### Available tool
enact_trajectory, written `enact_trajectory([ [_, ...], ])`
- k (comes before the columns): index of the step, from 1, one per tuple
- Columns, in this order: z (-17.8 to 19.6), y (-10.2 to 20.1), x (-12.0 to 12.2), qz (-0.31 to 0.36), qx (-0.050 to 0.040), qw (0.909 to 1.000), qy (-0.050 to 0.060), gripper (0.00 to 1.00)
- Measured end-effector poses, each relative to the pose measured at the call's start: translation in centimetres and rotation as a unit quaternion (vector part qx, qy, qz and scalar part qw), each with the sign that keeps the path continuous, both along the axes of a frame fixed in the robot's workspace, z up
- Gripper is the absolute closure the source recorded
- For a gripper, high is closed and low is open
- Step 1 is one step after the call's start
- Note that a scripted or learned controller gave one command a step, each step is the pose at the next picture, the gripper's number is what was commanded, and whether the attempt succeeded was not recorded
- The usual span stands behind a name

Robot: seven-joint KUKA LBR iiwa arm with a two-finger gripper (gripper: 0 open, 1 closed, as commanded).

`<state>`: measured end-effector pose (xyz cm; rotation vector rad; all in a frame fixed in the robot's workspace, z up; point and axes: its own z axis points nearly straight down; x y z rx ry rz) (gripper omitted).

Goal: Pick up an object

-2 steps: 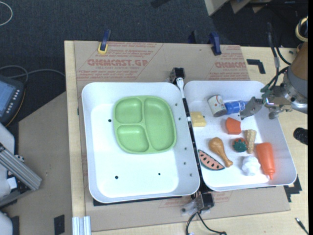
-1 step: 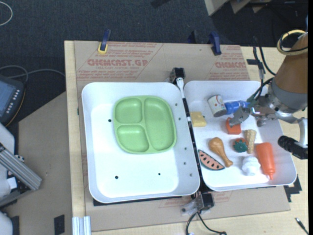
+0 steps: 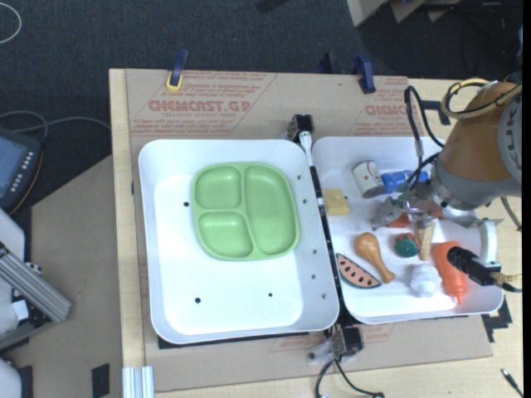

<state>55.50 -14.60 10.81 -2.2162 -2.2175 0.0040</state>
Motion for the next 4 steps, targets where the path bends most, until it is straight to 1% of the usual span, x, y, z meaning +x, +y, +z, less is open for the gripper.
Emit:
enact_trajectory([
  [1, -2.5, 0.1, 0.0, 0.000, -0.0006, 1.0000, -0.001, 0.00],
  [2, -1.3, 0.0, 0.0, -0.001, -0.0013, 1.0000, -0.003, 1.00],
  [3, 4.2, -0.8, -0.6, -0.001, -0.0025, 1.0000, -0.006, 1.00],
  [4, 9.9, -0.1, 0.3, 0.001, -0.0027, 1.0000, -0.008, 1.00],
])
